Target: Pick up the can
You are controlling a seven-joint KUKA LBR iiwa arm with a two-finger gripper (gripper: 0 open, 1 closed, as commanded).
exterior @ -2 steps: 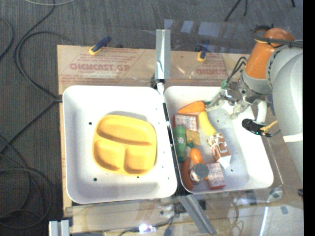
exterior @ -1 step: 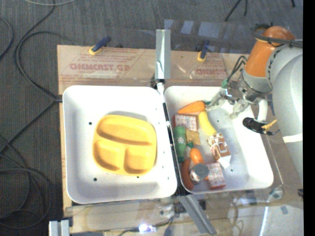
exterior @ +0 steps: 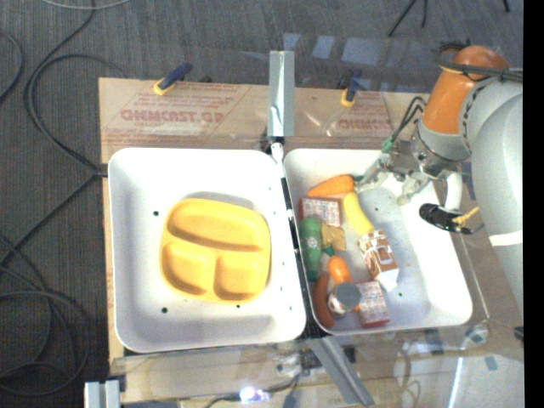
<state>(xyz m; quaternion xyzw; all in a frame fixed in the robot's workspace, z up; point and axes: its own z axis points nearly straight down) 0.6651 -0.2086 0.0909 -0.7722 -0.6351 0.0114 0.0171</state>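
One fixed cam above bench, angled down over both bins.

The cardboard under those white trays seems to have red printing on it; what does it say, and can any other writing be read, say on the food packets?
"CHEMCAST GP", or close to it: faint red print on the cardboard sheet, above the left bin.
A second red print on the cardboard, above the right bin: too blurred to read.
Packets and can: labels too small to read.
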